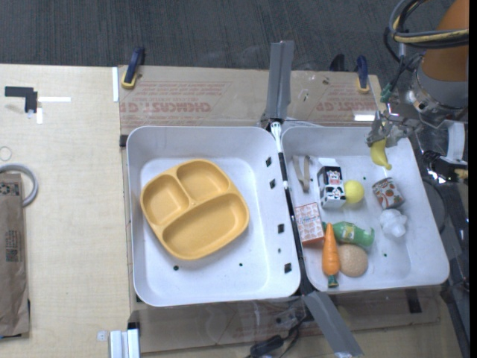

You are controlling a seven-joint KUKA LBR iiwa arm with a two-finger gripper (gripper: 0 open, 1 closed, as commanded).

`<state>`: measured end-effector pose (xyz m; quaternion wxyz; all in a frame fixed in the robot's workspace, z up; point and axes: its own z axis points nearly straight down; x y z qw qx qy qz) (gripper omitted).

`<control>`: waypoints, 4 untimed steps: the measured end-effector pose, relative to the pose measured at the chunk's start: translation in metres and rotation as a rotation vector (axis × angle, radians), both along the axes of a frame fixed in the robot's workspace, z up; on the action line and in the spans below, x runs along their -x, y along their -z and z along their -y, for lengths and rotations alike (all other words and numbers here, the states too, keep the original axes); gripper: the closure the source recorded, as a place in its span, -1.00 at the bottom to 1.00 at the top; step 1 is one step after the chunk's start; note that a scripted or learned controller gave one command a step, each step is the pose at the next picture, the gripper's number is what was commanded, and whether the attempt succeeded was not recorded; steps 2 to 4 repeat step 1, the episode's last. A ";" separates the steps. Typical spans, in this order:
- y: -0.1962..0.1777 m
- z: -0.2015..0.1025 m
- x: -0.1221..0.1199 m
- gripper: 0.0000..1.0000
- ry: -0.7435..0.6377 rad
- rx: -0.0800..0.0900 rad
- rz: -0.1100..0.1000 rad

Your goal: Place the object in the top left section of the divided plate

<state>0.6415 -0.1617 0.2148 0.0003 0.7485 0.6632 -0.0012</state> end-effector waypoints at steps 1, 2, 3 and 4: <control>0.120 -0.067 -0.001 1.00 -0.023 -0.001 0.001; 0.120 -0.067 -0.001 1.00 -0.023 -0.001 0.001; 0.120 -0.067 -0.001 1.00 -0.023 -0.001 0.001; 0.120 -0.067 -0.001 1.00 -0.023 -0.001 0.001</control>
